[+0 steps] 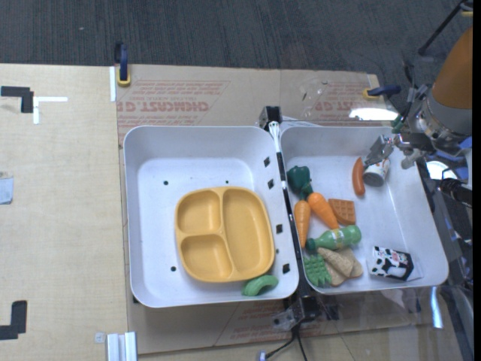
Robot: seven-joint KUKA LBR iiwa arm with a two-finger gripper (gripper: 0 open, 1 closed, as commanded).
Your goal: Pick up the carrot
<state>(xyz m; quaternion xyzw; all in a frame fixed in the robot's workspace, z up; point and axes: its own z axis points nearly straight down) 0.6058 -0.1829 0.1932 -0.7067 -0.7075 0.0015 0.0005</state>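
Two orange carrots lie side by side in the right bin (421, 201), left of its middle. One carrot (324, 210) slants down to the right, and the other carrot (302, 222) points straight down beside the bin's left wall. My gripper (392, 155) hangs over the bin's far right corner, well up and to the right of both carrots. Its fingers (376, 153) stand open with nothing between them. Just below them sits a small grey-white cup (374, 173).
A red-orange sausage (358, 177) lies next to the cup. Around the carrots are a dark green vegetable (299, 177), a brown waffle (343, 210), a green bottle (337, 238), a beige piece (342, 262) and a cow-print carton (391, 263). The left bin (150, 164) holds a yellow divided plate (224, 233) and a green piece (260, 284).
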